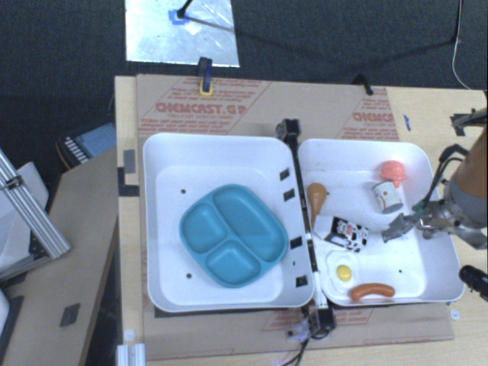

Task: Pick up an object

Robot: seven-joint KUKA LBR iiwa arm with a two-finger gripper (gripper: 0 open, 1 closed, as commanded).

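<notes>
Left bin point(164, 204) cradles a smooth teal divided plate point(232, 235), right bin point(438, 280) scatters sausage point(371, 290), fried egg point(343, 271), pink-capped can point(389, 189), while the gripper point(408, 227) hovers open, holding nothing.

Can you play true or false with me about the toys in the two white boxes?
1. The blue divided plate lies in the left bin. True.
2. The fried egg sits on the blue plate. False: it lies in the right bin, near the front, beside the sausage.
3. The end effector is over the right bin. True.
4. The sausage is gripped by the end effector. False: it lies on the bin floor, apart from it.
5. The pink toy is next to the small can. True.
</notes>
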